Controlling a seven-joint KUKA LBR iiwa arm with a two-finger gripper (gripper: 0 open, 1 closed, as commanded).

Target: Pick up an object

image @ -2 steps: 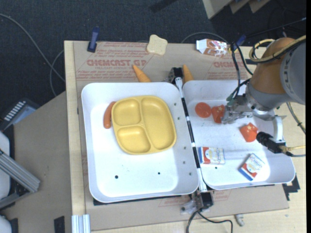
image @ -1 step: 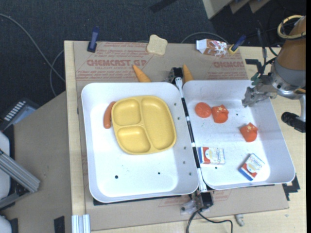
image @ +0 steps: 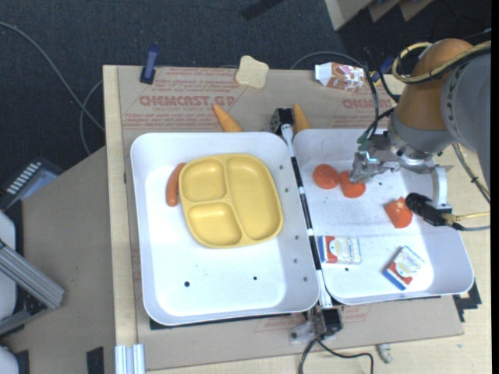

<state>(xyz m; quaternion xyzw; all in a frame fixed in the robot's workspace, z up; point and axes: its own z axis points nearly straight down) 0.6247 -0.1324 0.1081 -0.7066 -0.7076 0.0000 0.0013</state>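
Tool is down in the right bin, right over a small red piece beside an orange one; whether it's gripping, I can't tell — crowded like that, it may nudge one aside

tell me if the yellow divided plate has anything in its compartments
Empty. All three compartments of the yellow divided plate show bare yellow. The hot dog lies outside it, against its left rim, on the left bin floor.
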